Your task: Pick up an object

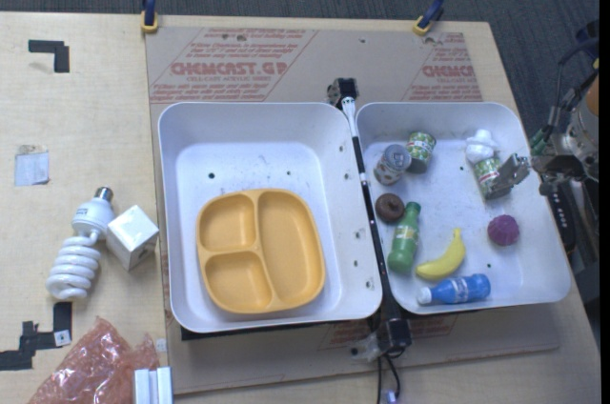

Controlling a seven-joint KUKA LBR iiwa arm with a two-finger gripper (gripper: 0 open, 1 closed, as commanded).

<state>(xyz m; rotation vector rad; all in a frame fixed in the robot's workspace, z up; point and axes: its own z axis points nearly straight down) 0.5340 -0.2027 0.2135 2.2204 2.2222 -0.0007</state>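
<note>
The right bin (pixel 534 283) holds several small objects. Among them are a green bottle (pixel 404 237), a yellow banana (pixel 445 257), a blue-capped bottle (pixel 456 290), a purple ball (pixel 503 230) and a brown doughnut (pixel 388 207). There are also a green can (pixel 420 147), a grey round piece (pixel 393 160) and a small white and green bottle (pixel 485 160). My gripper (pixel 516 170) reaches in over the bin's right rim. Its grey tip lies right beside the white and green bottle, low over the bin floor. Nothing is seen lifted.
The left bin (pixel 181 145) holds a yellow divided plate (pixel 259 250). On the bench to the left lie a spiral light bulb (pixel 78 250), a white cube (pixel 132 236) and a red mesh bag (pixel 91 364). The arm's body (pixel 572 173) crowds the right edge.
</note>
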